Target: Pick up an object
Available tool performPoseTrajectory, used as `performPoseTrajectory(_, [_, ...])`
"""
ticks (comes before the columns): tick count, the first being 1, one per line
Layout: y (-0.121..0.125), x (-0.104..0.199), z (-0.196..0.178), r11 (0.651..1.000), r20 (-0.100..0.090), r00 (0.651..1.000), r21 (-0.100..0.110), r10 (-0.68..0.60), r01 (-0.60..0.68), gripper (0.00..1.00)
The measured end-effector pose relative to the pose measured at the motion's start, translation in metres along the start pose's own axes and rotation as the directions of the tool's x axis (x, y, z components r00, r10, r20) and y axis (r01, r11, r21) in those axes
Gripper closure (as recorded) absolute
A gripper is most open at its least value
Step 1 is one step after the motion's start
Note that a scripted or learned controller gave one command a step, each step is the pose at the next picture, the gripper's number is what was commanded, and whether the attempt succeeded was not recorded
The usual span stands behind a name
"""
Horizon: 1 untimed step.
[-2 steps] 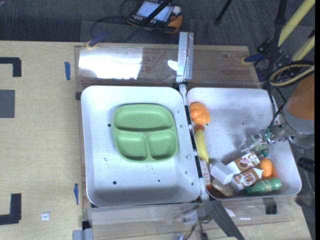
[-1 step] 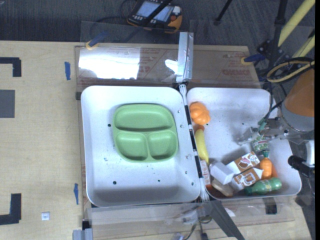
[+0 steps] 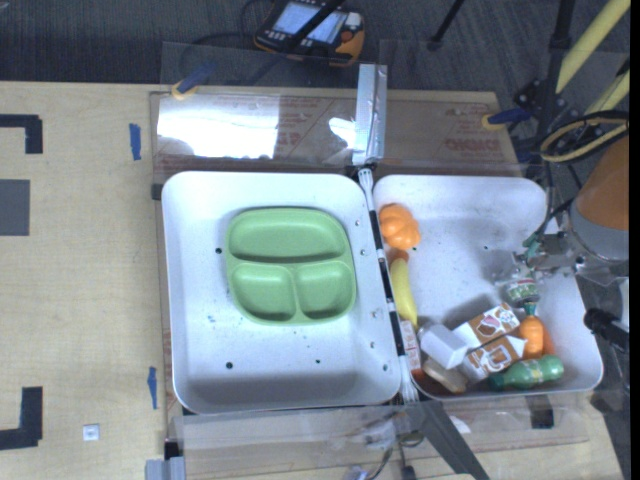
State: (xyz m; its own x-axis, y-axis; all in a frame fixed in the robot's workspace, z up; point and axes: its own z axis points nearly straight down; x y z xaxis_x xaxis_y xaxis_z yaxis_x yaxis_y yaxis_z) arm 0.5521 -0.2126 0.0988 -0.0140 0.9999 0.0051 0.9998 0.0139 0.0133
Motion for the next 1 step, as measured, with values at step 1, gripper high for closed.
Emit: performPoseTrajectory(1, [0.0467,0.0878,-0.0909,0.984,0.003,0.984,0.013,-0.179,0.179,1.00])
